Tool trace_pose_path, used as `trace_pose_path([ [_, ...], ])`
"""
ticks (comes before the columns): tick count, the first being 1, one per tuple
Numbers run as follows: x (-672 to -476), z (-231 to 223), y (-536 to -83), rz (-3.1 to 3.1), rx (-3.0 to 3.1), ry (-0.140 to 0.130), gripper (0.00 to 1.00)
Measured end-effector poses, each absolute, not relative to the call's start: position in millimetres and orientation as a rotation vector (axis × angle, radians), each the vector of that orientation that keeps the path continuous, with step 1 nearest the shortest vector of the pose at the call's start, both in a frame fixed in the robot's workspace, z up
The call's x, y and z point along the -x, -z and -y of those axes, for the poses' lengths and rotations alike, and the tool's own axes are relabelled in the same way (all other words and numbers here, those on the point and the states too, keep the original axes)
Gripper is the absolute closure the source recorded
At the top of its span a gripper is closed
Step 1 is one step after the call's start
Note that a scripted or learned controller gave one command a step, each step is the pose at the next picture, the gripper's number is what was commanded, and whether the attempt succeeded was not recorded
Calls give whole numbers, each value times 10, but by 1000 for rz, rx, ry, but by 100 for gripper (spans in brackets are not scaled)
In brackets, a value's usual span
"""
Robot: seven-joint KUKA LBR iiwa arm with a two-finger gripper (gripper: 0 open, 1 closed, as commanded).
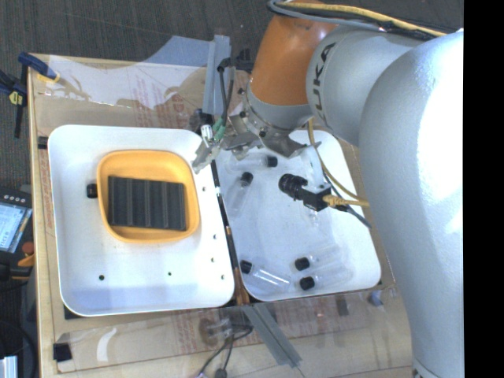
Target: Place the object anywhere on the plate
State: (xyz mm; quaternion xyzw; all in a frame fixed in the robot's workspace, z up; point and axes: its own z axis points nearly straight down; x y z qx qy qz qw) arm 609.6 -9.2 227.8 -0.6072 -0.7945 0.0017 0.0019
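Bench: wooden board (110, 93) on dark carpet, bearing two shallow white bins side by side.
Left bin (71, 282): holds the yellow plate (146, 164), a rounded square with a dark ribbed panel (147, 203) lying across its middle; a small black piece (91, 190) sits just beside the plate's left edge.
Right bin (346, 164): scattered small dark pieces, with clear plastic items (327, 262) near its lower edge.
Object: which of the small things in the right bin is the task's object cannot be told; all of them lie apart from the plate.
Arm (378, 77): grey, with its orange band (287, 53), reaching in from the right over the top of the right bin.
Gripper (211, 142): low over the seam between the two bins, near the plate's upper right corner; whether it is open or closed, or has hold of anything, cannot be told.
Cable (335, 199): a black connector with a yellow lead hangs over the right bin.
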Motion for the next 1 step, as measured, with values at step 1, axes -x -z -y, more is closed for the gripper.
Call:
trace_pose_path([
  [1, -5995, -97, -2509, 2470, 1941, -2, 0],
])
